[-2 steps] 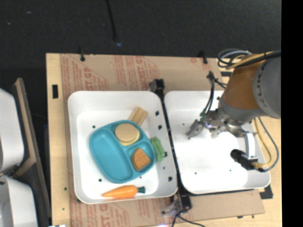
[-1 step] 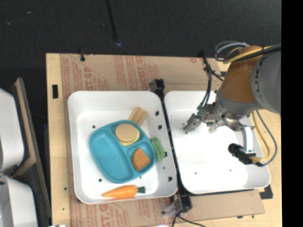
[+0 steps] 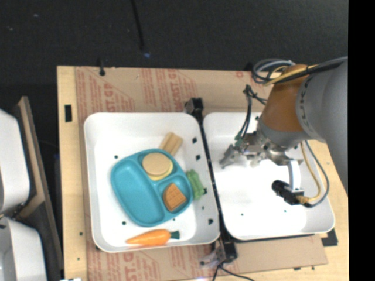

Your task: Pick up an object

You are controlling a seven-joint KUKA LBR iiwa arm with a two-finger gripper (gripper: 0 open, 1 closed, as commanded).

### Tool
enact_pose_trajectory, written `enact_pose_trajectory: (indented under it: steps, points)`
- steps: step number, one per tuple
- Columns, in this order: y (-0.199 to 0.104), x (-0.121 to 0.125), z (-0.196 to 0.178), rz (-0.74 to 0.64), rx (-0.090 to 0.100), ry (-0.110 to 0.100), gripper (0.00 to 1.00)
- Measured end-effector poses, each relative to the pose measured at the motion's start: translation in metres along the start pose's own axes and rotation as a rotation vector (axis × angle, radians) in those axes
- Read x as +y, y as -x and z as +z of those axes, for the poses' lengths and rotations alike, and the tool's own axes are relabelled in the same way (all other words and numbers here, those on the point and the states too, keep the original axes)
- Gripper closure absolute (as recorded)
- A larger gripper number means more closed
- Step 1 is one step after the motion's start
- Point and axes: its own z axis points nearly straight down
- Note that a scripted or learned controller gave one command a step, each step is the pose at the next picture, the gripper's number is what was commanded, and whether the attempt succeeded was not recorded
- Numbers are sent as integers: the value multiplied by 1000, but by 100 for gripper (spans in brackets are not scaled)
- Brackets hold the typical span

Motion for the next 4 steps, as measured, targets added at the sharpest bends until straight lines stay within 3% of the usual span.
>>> enact_pose_trajectory:
  steps: [1, 3, 4]
  points:
    - [-58, -3, -82, -5, 1, 11, 0]
    - [-86, -5, -78, -1, 1, 3, 0]
    - [-54, 81, -78, 1, -1, 3, 0]
